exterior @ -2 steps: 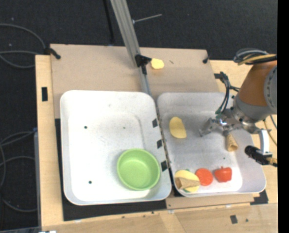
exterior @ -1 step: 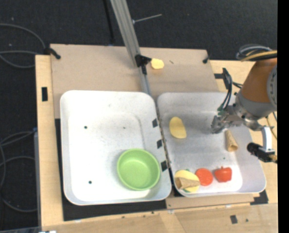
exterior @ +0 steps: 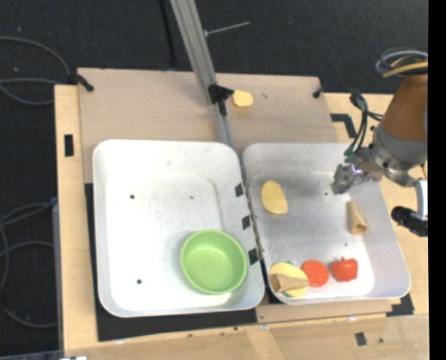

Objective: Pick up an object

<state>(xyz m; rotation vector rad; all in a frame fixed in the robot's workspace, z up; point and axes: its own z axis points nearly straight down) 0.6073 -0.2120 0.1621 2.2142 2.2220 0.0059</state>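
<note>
Reaching in from the right, your end effector (exterior: 344, 178) hangs over the right bin (exterior: 320, 160), carrying nothing; I judge this the approach step. Whether it's open, I cannot tell. The tan piece (exterior: 356, 217) lies just nearer; next, descend onto it.

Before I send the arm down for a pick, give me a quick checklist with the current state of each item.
1. End effector over the right bin: ok, near its right side.
2. Nothing carried already: cannot tell, the tip is too small to read.
3. Nearest target, the tan cone-shaped piece, free to approach: ok, it lies alone just below the end effector.
4. Yellow oval piece isolated: ok, apart from the rest.
5. Front-edge cluster, the two red pieces and the yellow-tan piece, separated: not ok, crowded together.
6. Green bowl out of the way: ok, in the left bin.
</note>
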